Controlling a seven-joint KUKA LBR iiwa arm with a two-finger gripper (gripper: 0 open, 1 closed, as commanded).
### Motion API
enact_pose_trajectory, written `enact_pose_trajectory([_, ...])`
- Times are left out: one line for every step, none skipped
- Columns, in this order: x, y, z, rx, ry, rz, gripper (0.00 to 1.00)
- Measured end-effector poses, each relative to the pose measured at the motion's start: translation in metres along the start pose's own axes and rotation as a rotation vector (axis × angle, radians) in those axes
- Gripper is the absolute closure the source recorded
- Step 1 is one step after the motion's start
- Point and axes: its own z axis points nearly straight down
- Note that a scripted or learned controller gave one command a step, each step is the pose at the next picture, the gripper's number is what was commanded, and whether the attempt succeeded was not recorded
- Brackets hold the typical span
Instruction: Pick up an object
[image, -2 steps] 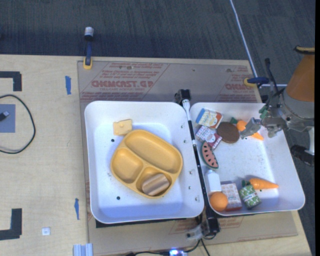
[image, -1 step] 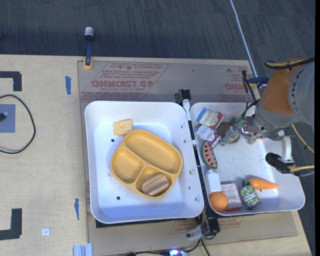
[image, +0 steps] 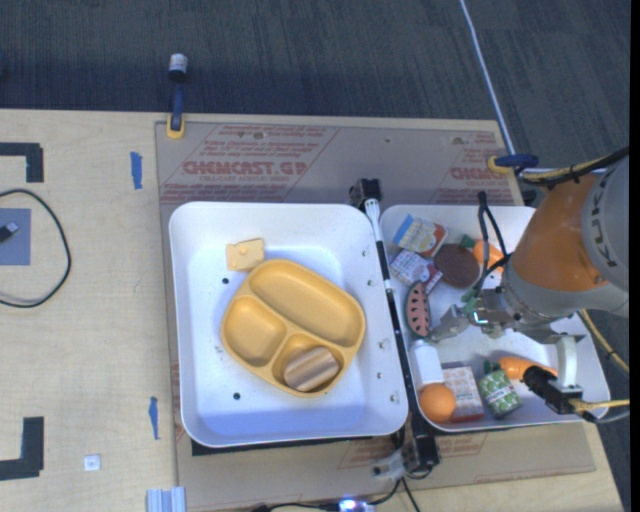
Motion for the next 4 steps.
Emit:
enact_pose_trajectory([0.016, -0.044, -0.001, -0.012, -0.009, 0.005, 0.00])
enact_pose_trajectory([0.018, -0.042, -0.011, -0.014, -0.007, 0.003, 1.00])
enact_pose_trajectory([0.080, 0.013, -0.099, 0.000, 0.000, -0.002, 1.00])
enact_pose_trajectory([0.080, 0.012, -0.099, 0.001, -0.001, -0.002, 0.00])
